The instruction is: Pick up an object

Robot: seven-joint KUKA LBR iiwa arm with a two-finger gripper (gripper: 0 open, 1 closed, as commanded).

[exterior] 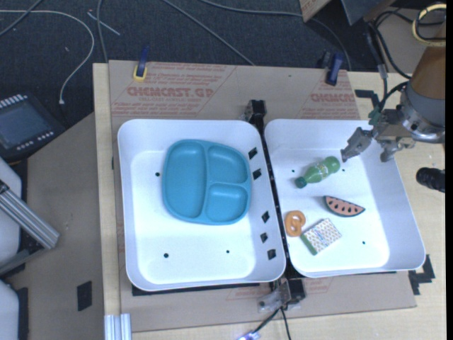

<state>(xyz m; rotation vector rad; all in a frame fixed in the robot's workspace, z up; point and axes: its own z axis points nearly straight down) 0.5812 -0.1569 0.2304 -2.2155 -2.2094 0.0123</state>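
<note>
Hovering over the right bin (396, 190), the tool (371, 146) is spreading its fingers wide, gripping nothing. Green bottle (317, 172) is lying just beside it: probably light, rigid, slick; grasp across its body.

Green bottle (317, 172), watermelon slice (344, 206), pretzel (294, 222), sponge (321, 235) lie in right bin (396, 211).

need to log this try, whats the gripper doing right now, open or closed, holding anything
gripper: open, nothing between its fingers, above the right bin's far right corner, near the green bottle.
</note>
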